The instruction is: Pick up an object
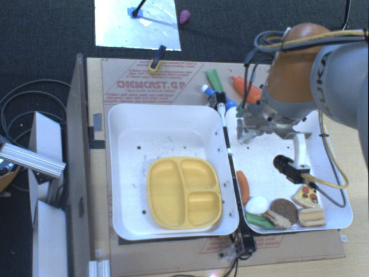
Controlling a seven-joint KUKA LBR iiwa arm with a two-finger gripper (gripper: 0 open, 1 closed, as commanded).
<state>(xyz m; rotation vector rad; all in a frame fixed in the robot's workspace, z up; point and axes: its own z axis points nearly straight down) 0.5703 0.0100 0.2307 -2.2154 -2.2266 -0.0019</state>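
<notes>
Gripper [247, 133] poised low over right bin [262, 160], near its upper left; finger state cannot be told
Toy foods are clustered along the bin's near edge: carrot [243, 187], egg [257, 205], cookie [283, 209]. Judged light, rigid, smooth; the carrot is best pinched across its narrow middle

open floor mid right bin [345, 212], toys [282, 211] along front edge

Two white bins [124, 154]; one yellow divided tray [184, 192]; two carrots [243, 187]; one egg [257, 205]; one pizza slice [305, 197].
</notes>
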